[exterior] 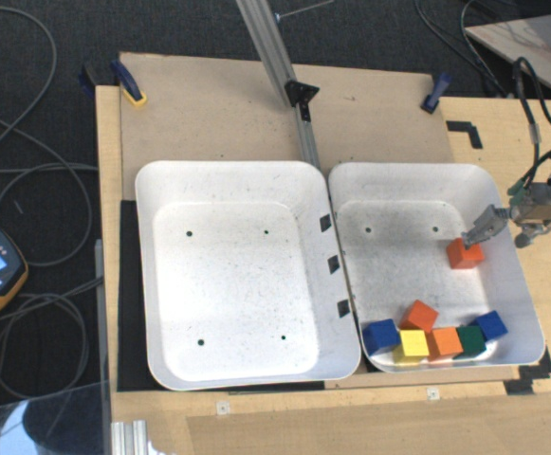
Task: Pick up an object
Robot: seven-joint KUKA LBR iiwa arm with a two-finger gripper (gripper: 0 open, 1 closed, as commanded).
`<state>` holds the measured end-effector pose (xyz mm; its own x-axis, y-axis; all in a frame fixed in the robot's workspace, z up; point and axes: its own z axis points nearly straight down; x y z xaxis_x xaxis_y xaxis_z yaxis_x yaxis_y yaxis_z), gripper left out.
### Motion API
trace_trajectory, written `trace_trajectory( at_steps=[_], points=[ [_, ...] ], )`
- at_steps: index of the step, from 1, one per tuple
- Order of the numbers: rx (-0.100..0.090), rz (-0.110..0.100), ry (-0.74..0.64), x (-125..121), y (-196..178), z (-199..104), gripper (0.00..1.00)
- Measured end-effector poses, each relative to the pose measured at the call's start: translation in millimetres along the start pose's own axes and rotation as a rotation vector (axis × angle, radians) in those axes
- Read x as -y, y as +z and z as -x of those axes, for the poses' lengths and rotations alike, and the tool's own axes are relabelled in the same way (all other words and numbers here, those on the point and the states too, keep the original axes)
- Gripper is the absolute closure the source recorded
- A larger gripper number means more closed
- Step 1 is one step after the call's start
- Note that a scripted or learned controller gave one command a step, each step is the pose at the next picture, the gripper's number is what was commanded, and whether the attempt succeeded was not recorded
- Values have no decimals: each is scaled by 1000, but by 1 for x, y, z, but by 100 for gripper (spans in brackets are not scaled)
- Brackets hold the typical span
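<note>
Bright even overhead light, soft shadows (slight blur overall).

A light wooden bench (256,112) stands on dark carpet (161,12). Black cables (19,188) loop across the floor at left.

Both white bins (161,207) look like smooth plastic (speckled dark), on a matt wooden bench (209,112).
</note>
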<state>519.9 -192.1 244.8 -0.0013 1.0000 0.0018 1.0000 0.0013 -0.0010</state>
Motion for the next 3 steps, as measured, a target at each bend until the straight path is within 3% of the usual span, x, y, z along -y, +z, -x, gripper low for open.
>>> trace_trajectory(
  at_steps=[1,3],
  points=[
    [0,1,0,0,0,0,0],
    [-1,-4,1,-11,91,4,0]
  ],
)
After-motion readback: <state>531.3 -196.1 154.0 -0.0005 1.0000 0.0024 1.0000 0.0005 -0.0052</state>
